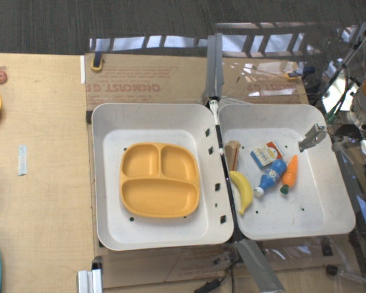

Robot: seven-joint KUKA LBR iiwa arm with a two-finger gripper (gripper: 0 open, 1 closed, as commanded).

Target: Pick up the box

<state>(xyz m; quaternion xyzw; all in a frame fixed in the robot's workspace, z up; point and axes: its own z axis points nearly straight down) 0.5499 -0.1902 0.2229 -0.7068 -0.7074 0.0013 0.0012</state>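
The box (pixel 265 155) is small, blue, white and orange, and lies flat near the middle of the right bin (pixel 320 206). My gripper (pixel 310 139) hangs over the bin's right side, to the right of the box and slightly farther back. It is apart from the box and nothing shows in its grasp. The arm comes in from the right edge of the view.
Close to the box lie a blue bottle (pixel 270 179), an orange carrot (pixel 290 171), a banana (pixel 243 191) and a brown cylinder (pixel 232 154). The left bin (pixel 110 182) holds a yellow divided plate (pixel 160 180). The right bin's front right floor is bare.
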